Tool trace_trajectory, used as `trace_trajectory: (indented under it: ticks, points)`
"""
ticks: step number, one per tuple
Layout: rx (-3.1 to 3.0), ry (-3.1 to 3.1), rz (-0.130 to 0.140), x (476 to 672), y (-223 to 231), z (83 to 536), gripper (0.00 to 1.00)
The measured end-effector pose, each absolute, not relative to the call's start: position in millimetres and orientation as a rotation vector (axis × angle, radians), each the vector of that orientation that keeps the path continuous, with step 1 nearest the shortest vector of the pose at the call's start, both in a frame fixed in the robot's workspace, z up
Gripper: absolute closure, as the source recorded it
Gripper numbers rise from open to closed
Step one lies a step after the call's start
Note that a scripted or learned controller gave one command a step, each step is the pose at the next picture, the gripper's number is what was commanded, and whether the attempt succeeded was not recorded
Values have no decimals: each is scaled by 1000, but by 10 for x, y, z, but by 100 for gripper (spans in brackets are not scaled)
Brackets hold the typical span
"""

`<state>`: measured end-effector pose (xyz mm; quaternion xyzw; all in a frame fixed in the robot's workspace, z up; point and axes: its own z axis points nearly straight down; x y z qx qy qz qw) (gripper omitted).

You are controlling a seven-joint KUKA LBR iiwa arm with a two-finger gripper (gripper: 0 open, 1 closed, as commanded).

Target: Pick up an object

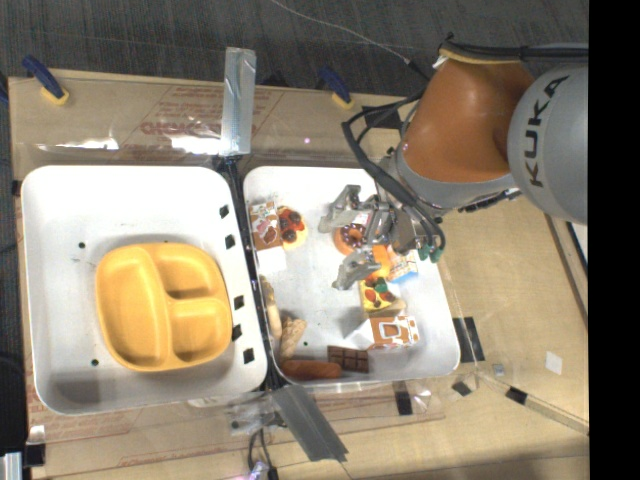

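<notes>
The gripper (pixel 352 240) hangs low over the right bin (pixel 320 188), its two metal fingers (pixel 343 208) spread wide, one toward the bin's far wall and one nearer its middle. Between them sits a small round orange toy (pixel 352 235) (a doughnut or biscuit, by the look of it); whether the fingers touch it cannot be told, and nothing is pinched.

Just beside the gripper, toward the bin's right wall, lies an orange card with fruit pictures (pixel 379 292), and nearer the bin's front right corner a small printed box (pixel 392 330). A chocolate bar (pixel 348 358) and a sausage (pixel 312 370) lie along the bin's front wall. Toward the bin's left wall rests a packet with berries printed on it (pixel 277 224).

The round toy looks light, stiff and smooth, likely plastic, so it may slip sideways; a squeeze across its widest part, fingers low, seems best.

Left of the right bin, the other bin holds a yellow divided tray (pixel 160 305).
</notes>
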<state>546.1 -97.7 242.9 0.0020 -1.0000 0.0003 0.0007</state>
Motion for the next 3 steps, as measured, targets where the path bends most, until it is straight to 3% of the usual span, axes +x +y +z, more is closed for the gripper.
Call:
trace_trajectory:
  ticks: [1, 2, 3]
  points:
    - [68, -3132, -3, 5360, -1532, 1550, 0]
    - [118, -3140, 0, 5655, -1791, 917, 0]
    - [-53, -3146, 1, 5721, -1720, 931, 0]
